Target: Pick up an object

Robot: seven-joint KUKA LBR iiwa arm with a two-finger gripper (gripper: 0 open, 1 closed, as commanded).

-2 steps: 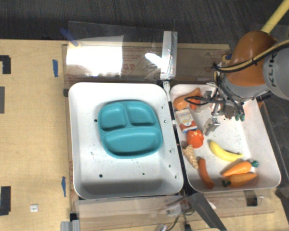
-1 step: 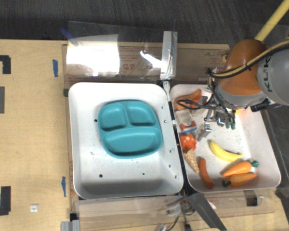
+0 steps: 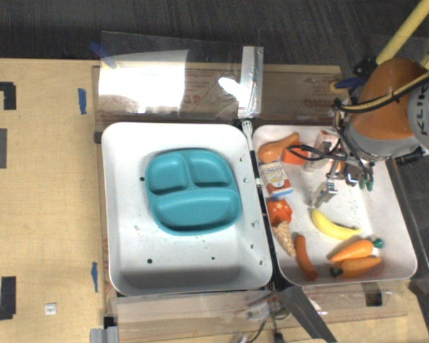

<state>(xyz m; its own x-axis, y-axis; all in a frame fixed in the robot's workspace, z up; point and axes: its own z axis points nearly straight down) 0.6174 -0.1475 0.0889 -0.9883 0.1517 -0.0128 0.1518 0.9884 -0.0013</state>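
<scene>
**Toy food in the right bin, arm above it**

The gripper (image 3: 327,189) hangs over the right bin (image 3: 400,213); whether it grips anything cannot be told. Below it lies a smooth, curved yellow banana (image 3: 332,225), beside 2 glossy orange carrots (image 3: 354,256). A small carton (image 3: 276,178) bears unreadable print. The left bin (image 3: 121,191) carries a matte teal 3-compartment plate (image 3: 193,190).

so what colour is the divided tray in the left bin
Teal blue; the divided tray shows clearly in the camera view.
</scene>
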